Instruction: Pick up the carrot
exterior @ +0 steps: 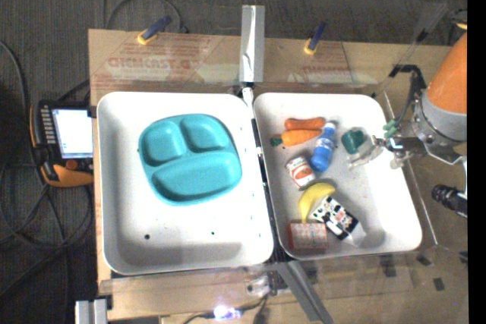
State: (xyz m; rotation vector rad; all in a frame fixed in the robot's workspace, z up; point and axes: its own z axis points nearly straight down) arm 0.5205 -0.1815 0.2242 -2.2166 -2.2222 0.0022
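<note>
The carrot (300,137), orange with a small green end pointing left, lies in the upper left of the right bin (395,224). A redder sausage-shaped item (305,124) touches it just above. My gripper (370,148) hovers over the bin's right side, about a hand's width right of the carrot. A blue bottle (323,148) and a teal object (354,139) lie between them. The gripper is open with nothing between its fingers.
Lower in the right bin lie a small can (301,171), a banana (315,197), a black-and-white box (335,218) and a brown packet (307,236). The left bin (121,239) holds a teal divided plate (190,157). A metal post (252,42) stands behind the bins.
</note>
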